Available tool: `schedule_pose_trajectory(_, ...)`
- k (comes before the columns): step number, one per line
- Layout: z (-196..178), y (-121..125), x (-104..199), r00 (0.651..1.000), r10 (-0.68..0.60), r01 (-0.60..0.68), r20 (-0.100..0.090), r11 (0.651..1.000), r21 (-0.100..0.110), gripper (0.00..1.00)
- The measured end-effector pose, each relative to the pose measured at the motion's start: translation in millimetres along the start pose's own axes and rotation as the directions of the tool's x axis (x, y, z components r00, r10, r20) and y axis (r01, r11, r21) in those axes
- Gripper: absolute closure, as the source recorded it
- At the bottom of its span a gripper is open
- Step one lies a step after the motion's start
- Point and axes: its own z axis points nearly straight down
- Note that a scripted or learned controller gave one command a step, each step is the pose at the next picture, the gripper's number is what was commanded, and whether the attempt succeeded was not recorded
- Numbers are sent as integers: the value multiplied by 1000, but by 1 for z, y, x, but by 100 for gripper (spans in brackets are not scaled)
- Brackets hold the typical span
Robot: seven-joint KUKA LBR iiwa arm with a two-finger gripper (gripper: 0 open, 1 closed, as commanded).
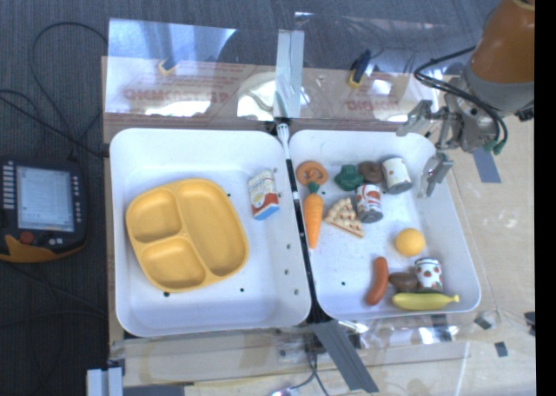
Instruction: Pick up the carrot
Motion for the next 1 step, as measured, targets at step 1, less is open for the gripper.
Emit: schedule_pose_trajectory(1,98,-16,99,997,72,-72,-13,997,-3,0)
